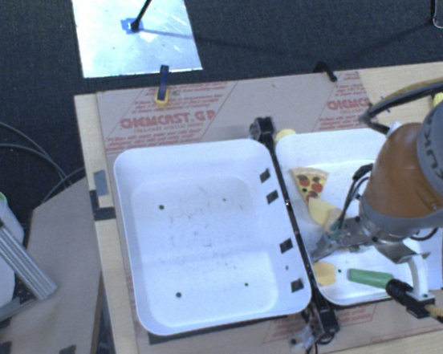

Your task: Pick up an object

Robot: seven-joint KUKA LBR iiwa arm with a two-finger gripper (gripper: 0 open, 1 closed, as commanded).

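From the camera above the bench I see my arm (435, 168) coming in from the right side, grey with its orange band (396, 177) over the wrist, and it covers a large part of the right bin (338, 139). My gripper (339, 236) is low inside this bin, near the wall that divides the two bins, but the wrist hides it so much that I cannot tell if it is open, closed or gripping something. In the right bin there is a pizza slice (310, 182), a toy with red dots on it, lying in the upper left part of the bin. Just below it is a pale yellow piece (324, 210), and my gripper is just beside this piece; I cannot tell if they are touching. Another small yellow thing (324, 273) lies near the bottom left corner of the same bin, and a green stick (370, 277) lies to its right, near the front wall and under my wrist. A small yellow ball (285, 135) sits at the top edge of the bin, next to the black clamp (264, 128) between the bins. The left bin (135, 169) is white with a few small dark dots on its floor. Both bins stand on a brown board (220, 103) with red letters printed on it.
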